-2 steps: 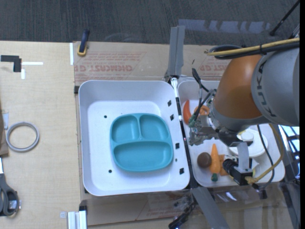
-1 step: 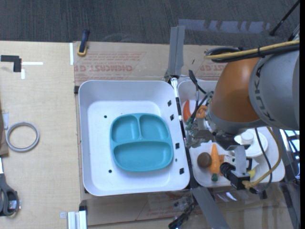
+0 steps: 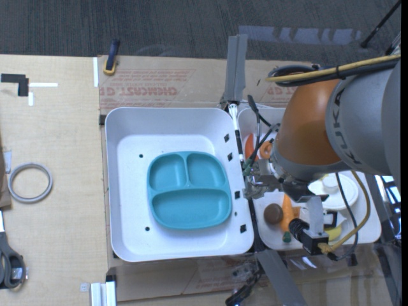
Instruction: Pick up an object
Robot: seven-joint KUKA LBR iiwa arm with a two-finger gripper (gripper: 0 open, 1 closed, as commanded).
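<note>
Grey KUKA arm with orange band [image 3: 306, 132] hangs over right white bin [image 3: 366, 231], gripper [image 3: 274, 187] near its left wall; grasp state cannot be told (hidden by wrist). Brown round object [image 3: 273, 214] and orange carrot-like piece [image 3: 288, 210] lie just below. Teal divided plastic plate [image 3: 189, 190] sits in left white bin [image 3: 121, 171].

Smooth teal plastic tray [image 3: 189, 190] lying in a glossy white plastic bin [image 3: 121, 190], beside a matt wood-grain counter [image 3: 57, 132].

Two shallow white plastic bins: left [image 3: 121, 190], right [image 3: 271, 234]. One teal divided plate [image 3: 189, 190] in left bin. One grey tape roll [image 3: 29, 182], far left.
</note>
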